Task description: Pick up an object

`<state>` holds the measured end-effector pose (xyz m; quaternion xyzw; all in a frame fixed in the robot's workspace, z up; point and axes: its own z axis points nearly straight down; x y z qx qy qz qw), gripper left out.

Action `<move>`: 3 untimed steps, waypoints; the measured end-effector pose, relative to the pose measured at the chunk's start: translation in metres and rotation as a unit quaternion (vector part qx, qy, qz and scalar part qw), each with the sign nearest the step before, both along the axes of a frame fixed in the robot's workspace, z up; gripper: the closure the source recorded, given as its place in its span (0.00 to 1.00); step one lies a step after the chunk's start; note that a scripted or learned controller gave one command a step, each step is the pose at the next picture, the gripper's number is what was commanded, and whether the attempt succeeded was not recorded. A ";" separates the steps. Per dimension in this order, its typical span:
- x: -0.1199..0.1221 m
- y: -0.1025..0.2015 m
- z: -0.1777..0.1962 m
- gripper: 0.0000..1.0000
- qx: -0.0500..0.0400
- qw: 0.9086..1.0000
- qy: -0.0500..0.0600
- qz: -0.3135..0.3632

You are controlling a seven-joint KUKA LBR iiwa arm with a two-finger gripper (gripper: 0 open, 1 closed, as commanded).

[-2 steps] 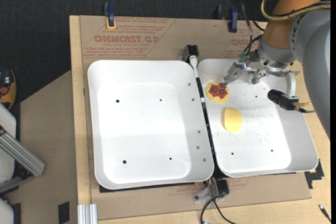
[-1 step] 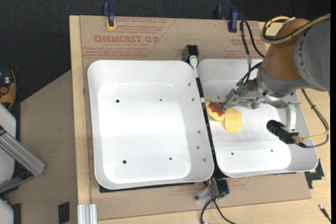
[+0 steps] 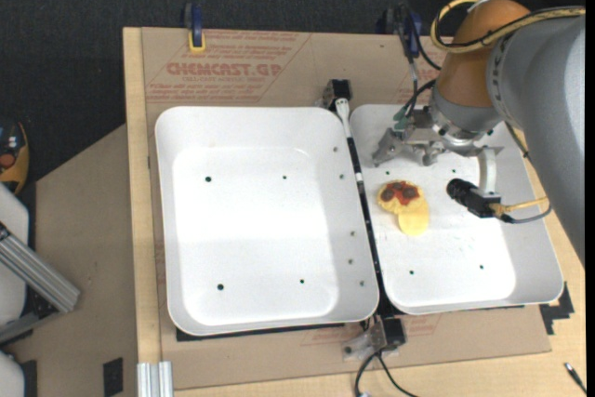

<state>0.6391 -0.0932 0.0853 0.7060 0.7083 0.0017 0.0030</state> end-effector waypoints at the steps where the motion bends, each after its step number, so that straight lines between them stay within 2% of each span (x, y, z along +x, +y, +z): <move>1: -0.064 -0.016 -0.001 0.00 0.002 1.000 0.007 -0.003; 2: -0.063 0.000 -0.001 0.00 0.002 1.000 0.005 -0.001; 3: -0.062 -0.001 0.010 1.00 0.001 1.000 0.004 -0.002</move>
